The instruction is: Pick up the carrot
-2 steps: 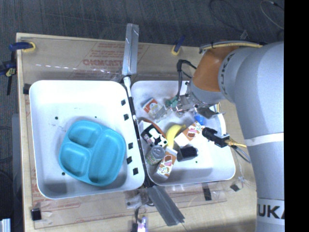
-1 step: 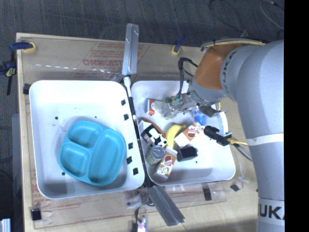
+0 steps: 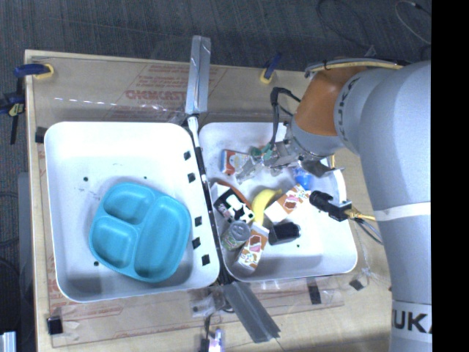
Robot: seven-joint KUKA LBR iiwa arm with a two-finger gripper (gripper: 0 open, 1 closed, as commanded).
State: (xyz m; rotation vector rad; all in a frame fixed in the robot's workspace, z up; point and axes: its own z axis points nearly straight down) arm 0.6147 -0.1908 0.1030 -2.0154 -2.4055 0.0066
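Note:
The right bin (image 3: 333, 251) holds a heap of small items. An orange curved piece, which looks like the carrot (image 3: 231, 191), lies near the bin's left wall, just left of a yellow banana (image 3: 262, 199). It is partly covered by a black-and-white item (image 3: 238, 211). My gripper (image 3: 270, 157) hangs low over the back of this bin, among a red-and-white packet (image 3: 233, 160) and crinkled wrapping. It sits up and to the right of the carrot, apart from it. Nothing is clearly held.
The left bin (image 3: 73, 145) holds a blue divided plate (image 3: 141, 229). Around the carrot lie a tin can (image 3: 236, 233), a small carton (image 3: 253, 249), a black object (image 3: 284, 232), an orange-and-white box (image 3: 294, 199) and a blue item (image 3: 304, 176). The grey arm (image 3: 388, 152) covers the right side.

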